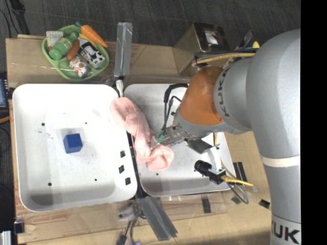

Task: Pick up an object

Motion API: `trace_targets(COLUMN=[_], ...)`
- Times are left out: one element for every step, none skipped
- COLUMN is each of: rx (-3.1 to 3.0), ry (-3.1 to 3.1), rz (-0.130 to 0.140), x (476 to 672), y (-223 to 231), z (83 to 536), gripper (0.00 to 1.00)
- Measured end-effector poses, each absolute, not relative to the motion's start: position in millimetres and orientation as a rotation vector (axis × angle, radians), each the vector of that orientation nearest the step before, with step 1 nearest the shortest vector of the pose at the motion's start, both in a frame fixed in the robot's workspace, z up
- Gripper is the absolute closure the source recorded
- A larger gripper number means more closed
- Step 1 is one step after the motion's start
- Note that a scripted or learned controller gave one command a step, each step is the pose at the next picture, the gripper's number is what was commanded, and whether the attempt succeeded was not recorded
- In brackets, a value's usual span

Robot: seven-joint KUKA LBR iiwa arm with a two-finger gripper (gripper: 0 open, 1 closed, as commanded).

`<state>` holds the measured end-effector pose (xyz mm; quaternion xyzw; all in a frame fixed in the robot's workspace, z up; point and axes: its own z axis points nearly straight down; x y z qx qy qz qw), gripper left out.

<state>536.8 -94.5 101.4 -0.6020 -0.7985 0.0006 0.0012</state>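
One gripper down at the pink cloth, grip unclear

The gripper (163, 136) sat low in the right bin (173, 185), its tip at the edge of a pink cloth (139, 129). The view did not show whether its jaws were spread or pressed together, nor whether they pinched the cloth. The cloth lay just at the gripper's 9 o'clock, a long rumpled strip running from 11 o'clock down to 6 o'clock. It was draped across the rims where the two bins met, with its bunched lower end inside the right bin. Farther out at 9 o'clock, well apart from the cloth, a blue cube (73, 143) rested on the floor of the left bin (36, 116). Beyond the bins at 11 o'clock stood a green bowl (53, 65) filled with small toy foods, a carrot among them. At 1 o'clock from the gripper, a cardboard box (196, 40) stood behind the right bin
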Motion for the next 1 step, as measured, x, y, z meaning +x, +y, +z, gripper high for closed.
trace_targets(rx=[-1.854], ry=[-2.536], rz=[0.0], x=[532.4], y=[-68.8], z=[221.5], gripper=[1.0])
